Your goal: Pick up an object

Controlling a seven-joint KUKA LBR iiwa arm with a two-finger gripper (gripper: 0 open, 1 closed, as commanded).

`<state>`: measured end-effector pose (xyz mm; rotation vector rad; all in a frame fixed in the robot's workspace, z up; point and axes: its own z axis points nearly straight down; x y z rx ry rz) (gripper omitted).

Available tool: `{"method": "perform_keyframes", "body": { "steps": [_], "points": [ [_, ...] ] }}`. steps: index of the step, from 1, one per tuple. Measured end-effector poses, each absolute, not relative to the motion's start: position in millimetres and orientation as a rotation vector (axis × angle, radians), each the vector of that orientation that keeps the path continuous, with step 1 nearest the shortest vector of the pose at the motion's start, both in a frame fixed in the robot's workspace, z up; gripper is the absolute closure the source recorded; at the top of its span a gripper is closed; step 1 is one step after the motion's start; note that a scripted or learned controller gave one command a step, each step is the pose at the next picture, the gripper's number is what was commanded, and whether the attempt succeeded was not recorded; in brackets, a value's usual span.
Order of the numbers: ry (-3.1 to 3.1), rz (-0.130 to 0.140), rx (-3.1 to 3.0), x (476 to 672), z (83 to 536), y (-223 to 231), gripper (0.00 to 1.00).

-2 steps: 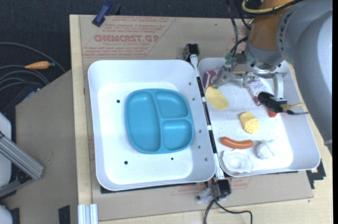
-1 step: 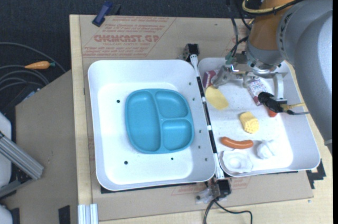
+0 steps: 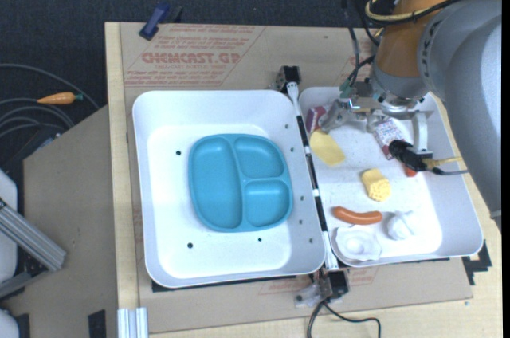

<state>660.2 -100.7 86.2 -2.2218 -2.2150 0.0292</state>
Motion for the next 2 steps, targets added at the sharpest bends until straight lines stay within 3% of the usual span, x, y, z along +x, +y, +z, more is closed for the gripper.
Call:
{"method": "perform_keyframes", "body": {
  "steps": [2],
  "points": [
    [-2.215,0.033,-2.219,662.6,85.7,-102.5,0.0]
  ]
}}
